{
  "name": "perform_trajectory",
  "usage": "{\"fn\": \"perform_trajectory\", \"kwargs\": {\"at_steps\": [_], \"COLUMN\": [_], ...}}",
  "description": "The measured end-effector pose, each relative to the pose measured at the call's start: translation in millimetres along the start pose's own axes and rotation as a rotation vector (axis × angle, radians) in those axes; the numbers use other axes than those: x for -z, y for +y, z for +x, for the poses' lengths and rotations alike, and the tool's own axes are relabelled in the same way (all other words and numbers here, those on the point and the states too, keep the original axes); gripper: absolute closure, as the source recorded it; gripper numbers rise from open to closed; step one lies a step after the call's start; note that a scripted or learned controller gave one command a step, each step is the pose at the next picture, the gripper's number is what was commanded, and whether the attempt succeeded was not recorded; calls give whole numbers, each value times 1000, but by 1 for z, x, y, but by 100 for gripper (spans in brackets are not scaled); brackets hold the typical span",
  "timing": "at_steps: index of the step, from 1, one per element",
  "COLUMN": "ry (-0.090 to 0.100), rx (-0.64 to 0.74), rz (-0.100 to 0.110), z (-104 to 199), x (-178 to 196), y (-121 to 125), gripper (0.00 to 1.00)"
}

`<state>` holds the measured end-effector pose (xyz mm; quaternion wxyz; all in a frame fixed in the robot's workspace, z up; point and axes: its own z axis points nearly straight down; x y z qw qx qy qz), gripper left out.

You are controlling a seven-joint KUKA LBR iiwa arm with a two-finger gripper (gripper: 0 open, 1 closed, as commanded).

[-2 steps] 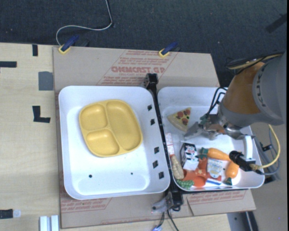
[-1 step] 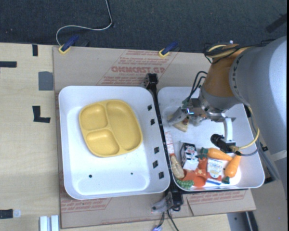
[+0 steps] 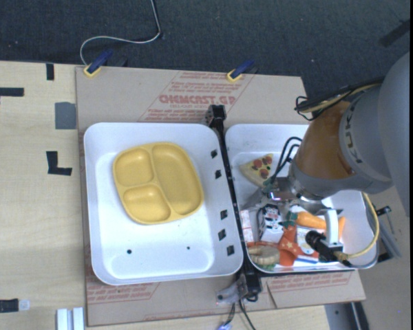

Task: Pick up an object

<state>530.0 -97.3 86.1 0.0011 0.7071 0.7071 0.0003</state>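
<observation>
My gripper (image 3: 281,199) reaches down into the right bin (image 3: 369,212), just above a heap of small toys. Under and beside it lie a white packet with dark print (image 3: 268,218), an orange carrot-like piece (image 3: 310,220) and a red-orange piece (image 3: 288,243). A pizza slice (image 3: 257,169) rests to the gripper's upper left, apart from it. A tan round biscuit-like piece (image 3: 264,254) sits at the bin's front edge. The arm's body hides the middle and right of this bin.
The left bin (image 3: 110,253) holds a yellow divided plate (image 3: 157,182) in its upper half. A black divider (image 3: 224,177) runs between the bins. Both bins stand on a cardboard sheet (image 3: 186,98), with clips and a cable at its far edge.
</observation>
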Motion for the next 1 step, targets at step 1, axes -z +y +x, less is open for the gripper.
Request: {"fn": "perform_trajectory", "kwargs": {"at_steps": [1], "ry": [-1], "rx": [0], "rz": [-4], "z": [0], "x": [10], "y": [1], "gripper": [100]}}
